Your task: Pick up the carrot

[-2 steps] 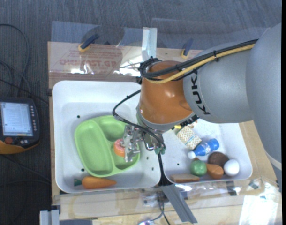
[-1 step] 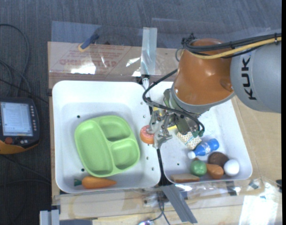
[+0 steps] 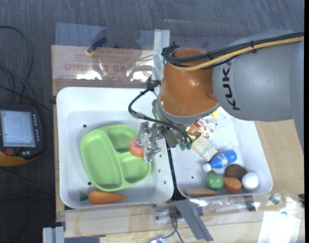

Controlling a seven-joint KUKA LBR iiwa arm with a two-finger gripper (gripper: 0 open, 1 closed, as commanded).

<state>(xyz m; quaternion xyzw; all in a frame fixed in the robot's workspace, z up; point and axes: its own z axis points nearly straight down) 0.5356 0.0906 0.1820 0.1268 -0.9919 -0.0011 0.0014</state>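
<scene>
The carrot (image 3: 104,197) lies flat at the left bin's (image 3: 68,135) front edge, just below the green plate (image 3: 111,158). The pincer (image 3: 148,146) is seen over the plate's right rim, clenched on a small orange-pink object (image 3: 136,147). That should be released first, then the carrot approached across its width.

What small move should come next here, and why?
Probably shift the gripper toward the bin's near-left corner: the carrot lies there on the bin floor beside the green tray, while the gripper hangs over the tray's right edge, apart from the carrot.
</scene>
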